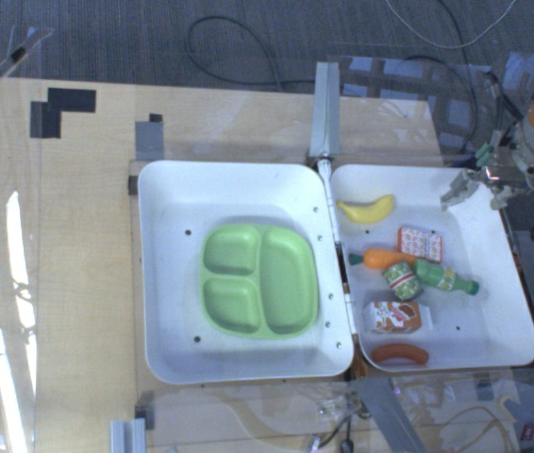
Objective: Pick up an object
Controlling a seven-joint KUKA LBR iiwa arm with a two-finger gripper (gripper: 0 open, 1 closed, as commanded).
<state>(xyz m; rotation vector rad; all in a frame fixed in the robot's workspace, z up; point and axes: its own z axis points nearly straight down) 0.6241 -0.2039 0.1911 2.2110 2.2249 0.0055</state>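
Overhead, end effector (pixel 475 186) above right bin (pixel 522 302).

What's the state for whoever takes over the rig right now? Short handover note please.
Gripper: open, holding nothing, above the far right corner of the right bin.
Right bin contents: banana, red-white packet, carrot, green can, green bottle, snack packet, sausage.
Left bin: green divided plate.
Done: nothing picked.
Left: descend on one object, grasp, lift.
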